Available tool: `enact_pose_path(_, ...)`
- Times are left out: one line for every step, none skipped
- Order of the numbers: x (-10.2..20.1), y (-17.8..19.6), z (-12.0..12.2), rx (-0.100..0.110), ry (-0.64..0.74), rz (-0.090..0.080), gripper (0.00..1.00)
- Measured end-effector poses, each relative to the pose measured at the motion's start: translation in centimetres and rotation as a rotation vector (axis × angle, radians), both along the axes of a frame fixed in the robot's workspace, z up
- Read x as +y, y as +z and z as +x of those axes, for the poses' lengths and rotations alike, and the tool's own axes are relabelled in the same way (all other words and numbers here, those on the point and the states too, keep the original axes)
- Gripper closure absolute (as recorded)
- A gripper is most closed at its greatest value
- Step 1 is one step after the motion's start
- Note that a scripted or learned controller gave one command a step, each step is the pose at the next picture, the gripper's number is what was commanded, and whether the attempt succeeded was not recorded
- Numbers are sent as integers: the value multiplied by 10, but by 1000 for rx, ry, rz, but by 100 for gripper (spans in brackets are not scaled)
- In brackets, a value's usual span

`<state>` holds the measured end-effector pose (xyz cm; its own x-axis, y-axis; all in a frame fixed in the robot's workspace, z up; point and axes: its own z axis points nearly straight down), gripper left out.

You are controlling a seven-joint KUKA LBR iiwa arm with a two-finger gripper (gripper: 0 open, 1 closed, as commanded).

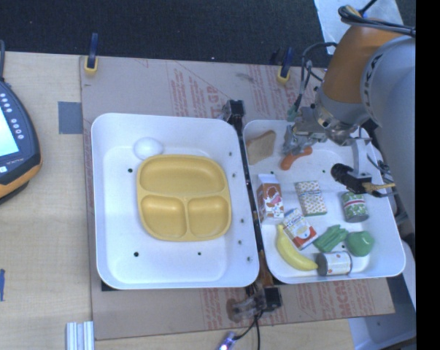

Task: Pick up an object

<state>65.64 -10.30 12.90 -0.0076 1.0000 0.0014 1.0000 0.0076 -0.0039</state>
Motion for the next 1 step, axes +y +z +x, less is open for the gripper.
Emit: enact_pose_path(-51, -25, -60, 1, -5, -2, 100)
